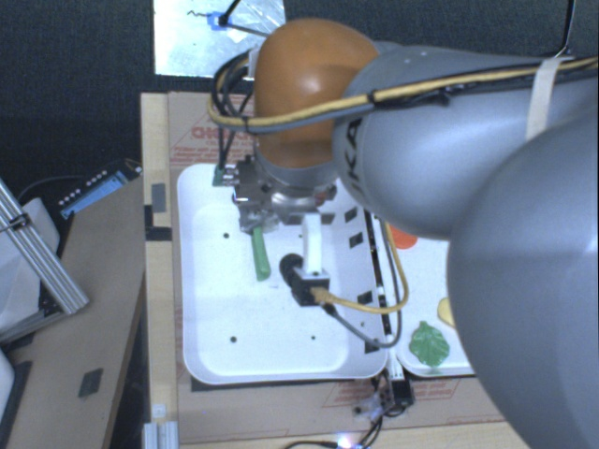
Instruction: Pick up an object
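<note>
- Brown board covers the bench (103, 288), with a cardboard sheet (187, 138) under two white bins; behind it all hangs a dark backdrop.
- At the bench's near edge, red print on the cardboard is too small to read. A dark clip with wires (391, 396) sits just below the gap between the bins and is hard to make out.
- The right-hand bin (421, 372) is mostly hidden by the grey arm (487, 176). Three things show in it:
  - one green leaf-shaped piece (429, 342) by its near left corner
  - one yellow piece (446, 312), cut off by the arm
  - one orange piece (402, 238), farther back and half covered
- The left-hand bin (215, 354) carries one thing, a green stick (262, 258). It lies lengthwise a little beyond the bin's middle, toward its far edge.
- The gripper (256, 224) hangs right over the stick's far end. I cannot tell whether it is open or closed, or whether it has hold of the stick.
- An orange band (299, 73) bulges above the wrist. Dark letters on the grey shell beside it are cut off and unreadable.
- Beyond the bin's far edge, more red print is crossed by cables and is not legible.
- A silvery sheet (201, 26) with a blue mark lies farthest back.
</note>
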